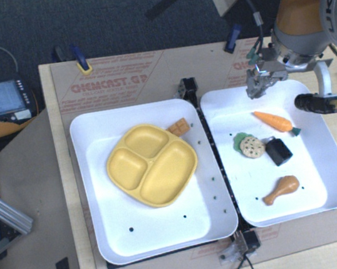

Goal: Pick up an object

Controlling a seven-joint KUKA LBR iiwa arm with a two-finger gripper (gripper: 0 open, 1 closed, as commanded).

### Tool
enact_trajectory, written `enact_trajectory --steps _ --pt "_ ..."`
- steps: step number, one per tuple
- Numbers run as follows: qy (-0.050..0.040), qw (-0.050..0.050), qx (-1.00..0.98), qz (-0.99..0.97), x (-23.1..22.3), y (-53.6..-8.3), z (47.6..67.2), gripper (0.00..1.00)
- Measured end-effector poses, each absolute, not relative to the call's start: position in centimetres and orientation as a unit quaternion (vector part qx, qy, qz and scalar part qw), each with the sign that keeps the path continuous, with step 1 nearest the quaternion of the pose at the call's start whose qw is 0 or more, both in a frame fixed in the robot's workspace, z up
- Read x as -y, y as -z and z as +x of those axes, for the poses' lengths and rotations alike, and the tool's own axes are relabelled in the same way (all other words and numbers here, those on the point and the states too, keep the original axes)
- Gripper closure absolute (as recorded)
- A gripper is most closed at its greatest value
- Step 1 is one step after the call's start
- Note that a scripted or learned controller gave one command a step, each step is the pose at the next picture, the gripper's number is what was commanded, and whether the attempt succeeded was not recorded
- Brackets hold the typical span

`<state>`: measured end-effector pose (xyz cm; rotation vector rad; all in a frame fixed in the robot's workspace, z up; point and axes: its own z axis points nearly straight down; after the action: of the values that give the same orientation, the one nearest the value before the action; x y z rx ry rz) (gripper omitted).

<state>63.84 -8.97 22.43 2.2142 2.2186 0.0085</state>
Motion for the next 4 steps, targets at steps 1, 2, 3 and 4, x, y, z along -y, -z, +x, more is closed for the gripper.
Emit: enact_trajectory --steps 1,2,3,4 --pt "-0.0019 0.003 -0.708 0.707 9.0 -27.8 64.0 1.0" --pt "0.0005 -0.002 -0.709 0.705 3.9 -27.7 61.0 1.0" --pt "0.0013 -0.003 -0.709 0.706 -0.9 -25.5 58.1 1.0" --pt "0.0013 -0.003 -0.708 0.706 -4.4 -23.9 55.0 1.0"
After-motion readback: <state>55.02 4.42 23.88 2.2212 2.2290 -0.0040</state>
